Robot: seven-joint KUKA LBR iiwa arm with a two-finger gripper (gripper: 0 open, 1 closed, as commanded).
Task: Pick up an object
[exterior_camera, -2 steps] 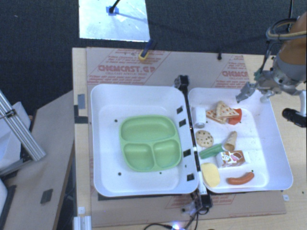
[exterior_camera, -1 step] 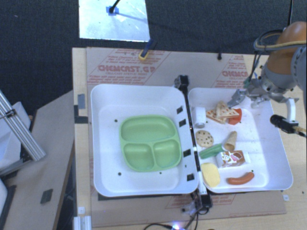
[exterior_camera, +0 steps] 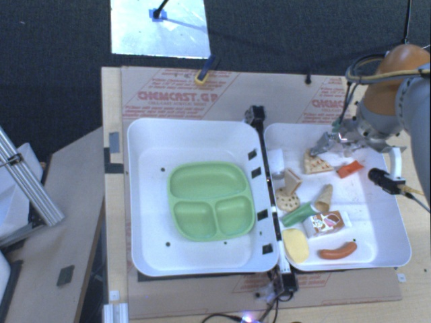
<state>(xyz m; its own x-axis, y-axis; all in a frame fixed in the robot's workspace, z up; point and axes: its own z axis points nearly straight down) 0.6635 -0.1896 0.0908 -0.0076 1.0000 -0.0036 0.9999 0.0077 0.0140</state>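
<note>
The table [exterior_camera: 168,93] carries two white bins. The left bin [exterior_camera: 145,153], well left of the tool, holds a green divided plate [exterior_camera: 207,200]. The right bin [exterior_camera: 394,237] lies under the tool [exterior_camera: 326,144], whose fingers I cannot tell apart or together. A pizza slice [exterior_camera: 315,162] sits just below the tool, an orange piece [exterior_camera: 349,169] to its right. Further below lie a cone [exterior_camera: 324,197], a small carton [exterior_camera: 326,223], a yellow piece [exterior_camera: 295,245] and a sausage [exterior_camera: 336,250].

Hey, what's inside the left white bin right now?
The left bin holds a green divided plate with three compartments, and nothing lies in them. The bin floor beneath the plate is covered, so I cannot see what is under it.
</note>
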